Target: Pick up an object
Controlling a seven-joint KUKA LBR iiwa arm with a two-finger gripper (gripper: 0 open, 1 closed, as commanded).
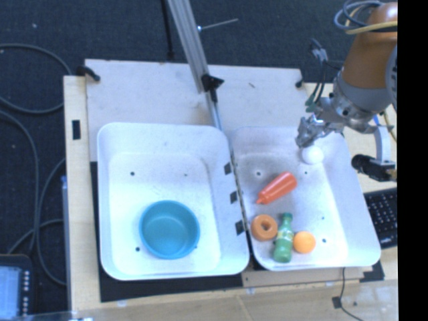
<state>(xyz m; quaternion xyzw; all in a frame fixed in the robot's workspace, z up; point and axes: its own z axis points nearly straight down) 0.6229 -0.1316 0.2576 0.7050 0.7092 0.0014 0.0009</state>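
The gripper (309,138) is hanging over the far right corner of the right bin (354,199), at the end of the grey and orange arm (364,65) that is reaching in from the right. It is sitting right above a small white ball (311,155), apparently touching its top or nearly so. At this slant the gripper is showing as a dark cluster, and I cannot tell how far open it is or whether the ball is caught in it; the ball is looking as if it is lying on the bin floor against the far wall.

The other things in the right bin are lying well apart from the gripper: an orange carrot (276,188) tilted across the middle, and near the front edge an orange ring (264,227), a green bottle (283,237) and a small orange ball (304,242), all close together, the bottle between the other two. The left bin (120,146) is holding a blue bowl (169,229) near its front.

As a judgement, the task is sitting at the grasp stage: the arm is placed over a likely target, the white ball, but nothing is showing as lifted, so closing on it securely and raising it clear of the bin are what is left
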